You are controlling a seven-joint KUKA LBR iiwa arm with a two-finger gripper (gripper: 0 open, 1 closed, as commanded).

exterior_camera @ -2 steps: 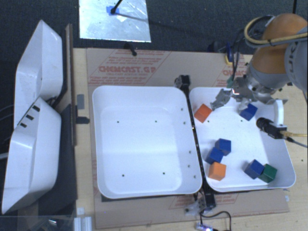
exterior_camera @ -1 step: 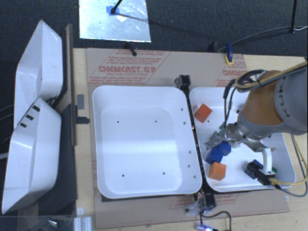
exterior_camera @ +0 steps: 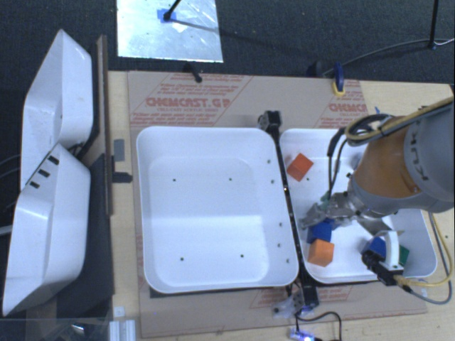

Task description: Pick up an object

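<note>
Low in the right bin (exterior_camera: 426, 265), a small orange cube (exterior_camera: 320, 252) is seen, with a blue block (exterior_camera: 321, 231) touching its upper side — a second orange cube (exterior_camera: 299, 167) lies well apart. Just above the blue block the gripper (exterior_camera: 318, 215) is seen; its opening cannot be told, and no hold is visible.

Floor was dark carpet (exterior_camera: 298, 20), black cables (exterior_camera: 398, 47) trailing across it top right. A shiny metal sheet (exterior_camera: 169, 20) lay on the carpet up top, blue tape at one spot. Light wood bench (exterior_camera: 117, 261) carried a brown cardboard sheet (exterior_camera: 206, 98) printed with red lettering, held by a blue clamp (exterior_camera: 338, 77) at its far edge. Two spare white tubs (exterior_camera: 53, 183) sat stacked off the bench's left side. Lighting was even, no hard shadows.
</note>
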